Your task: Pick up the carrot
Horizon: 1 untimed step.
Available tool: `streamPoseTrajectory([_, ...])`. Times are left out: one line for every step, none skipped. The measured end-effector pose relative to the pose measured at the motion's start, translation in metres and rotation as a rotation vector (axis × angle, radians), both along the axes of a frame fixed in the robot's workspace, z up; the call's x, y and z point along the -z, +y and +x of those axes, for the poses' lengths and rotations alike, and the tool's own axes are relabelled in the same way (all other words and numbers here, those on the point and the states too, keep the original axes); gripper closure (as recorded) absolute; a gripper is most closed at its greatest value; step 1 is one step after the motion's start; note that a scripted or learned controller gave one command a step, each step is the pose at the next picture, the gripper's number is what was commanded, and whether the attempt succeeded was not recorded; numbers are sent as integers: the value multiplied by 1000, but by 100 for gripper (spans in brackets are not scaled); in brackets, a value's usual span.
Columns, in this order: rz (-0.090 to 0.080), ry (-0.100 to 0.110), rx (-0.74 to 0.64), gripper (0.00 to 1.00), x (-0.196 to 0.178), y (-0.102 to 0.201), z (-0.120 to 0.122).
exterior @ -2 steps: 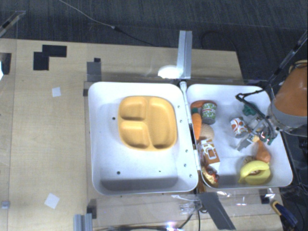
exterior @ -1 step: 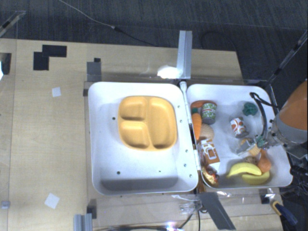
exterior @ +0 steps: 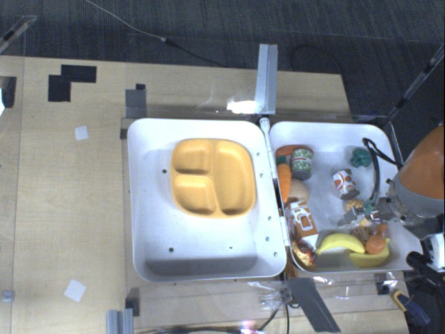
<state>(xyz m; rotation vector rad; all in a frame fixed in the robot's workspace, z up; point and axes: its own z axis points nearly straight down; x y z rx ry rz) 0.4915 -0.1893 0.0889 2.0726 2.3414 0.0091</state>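
Note:
The carrot (exterior: 284,181) is a long orange piece lying along the left wall of the right bin (exterior: 327,134), just below a green-labelled can (exterior: 301,161). My gripper (exterior: 364,218) hangs low over the right side of that bin, in among small items just above the bananas. It is well to the right of the carrot and apart from it. The arm's orange band (exterior: 425,171) rises at the right edge of the view.
The left bin (exterior: 146,207) holds a yellow divided plate (exterior: 211,177). The right bin also holds a small red and white can (exterior: 343,182), a green toy (exterior: 360,158), a brown box (exterior: 302,219), a banana (exterior: 340,242) and a tomato-like piece (exterior: 376,243).

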Motion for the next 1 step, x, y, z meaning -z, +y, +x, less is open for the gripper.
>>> streamPoseTrajectory([3,0,143,0,0,45,0])
